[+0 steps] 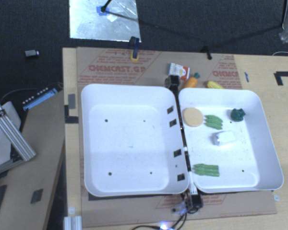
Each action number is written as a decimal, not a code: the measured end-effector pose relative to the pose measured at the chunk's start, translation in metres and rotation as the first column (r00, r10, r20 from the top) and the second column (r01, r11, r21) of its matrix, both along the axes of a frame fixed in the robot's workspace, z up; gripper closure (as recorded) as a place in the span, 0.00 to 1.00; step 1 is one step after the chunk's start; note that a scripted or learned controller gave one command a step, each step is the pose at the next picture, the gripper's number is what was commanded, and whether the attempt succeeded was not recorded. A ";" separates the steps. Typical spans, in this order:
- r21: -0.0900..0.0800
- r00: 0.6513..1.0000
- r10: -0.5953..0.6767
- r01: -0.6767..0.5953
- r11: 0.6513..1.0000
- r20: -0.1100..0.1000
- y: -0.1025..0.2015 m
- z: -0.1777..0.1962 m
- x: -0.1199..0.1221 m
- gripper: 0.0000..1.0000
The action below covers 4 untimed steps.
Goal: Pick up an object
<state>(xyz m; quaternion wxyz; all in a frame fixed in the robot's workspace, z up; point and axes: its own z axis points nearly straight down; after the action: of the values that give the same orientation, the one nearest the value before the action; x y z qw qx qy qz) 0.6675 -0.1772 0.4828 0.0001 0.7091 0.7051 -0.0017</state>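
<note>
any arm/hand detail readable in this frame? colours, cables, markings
Cannot tell from this frame. What reads clearly: the left white bin and the right white bin, joined by black clips. The right one holds a tan disc and a white block.

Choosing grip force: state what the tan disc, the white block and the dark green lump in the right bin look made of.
Tan disc: flat, matte, pale brown; possibly wood or foam, cannot tell. White block: smooth, faintly glossy, probably plastic. Dark green lump: bumpy, dull, probably moulded plastic or rubber, like toy food. Right bin: smooth white, likely plastic.
</note>
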 end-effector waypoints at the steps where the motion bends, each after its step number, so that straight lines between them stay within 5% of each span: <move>1: -0.001 1.000 0.010 -0.009 1.000 0.011 -0.001 0.056 0.001 1.00; 2: 0.007 1.000 0.011 -0.011 1.000 -0.013 0.060 -0.178 -0.041 1.00; 3: 0.002 1.000 0.015 -0.015 1.000 0.013 0.097 -0.114 0.004 1.00; 4: 0.004 1.000 0.016 -0.016 1.000 0.014 0.153 -0.037 0.002 1.00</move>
<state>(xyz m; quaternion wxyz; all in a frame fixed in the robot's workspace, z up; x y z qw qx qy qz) 0.6693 -0.0244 0.4453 0.0037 0.7034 0.7108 0.0048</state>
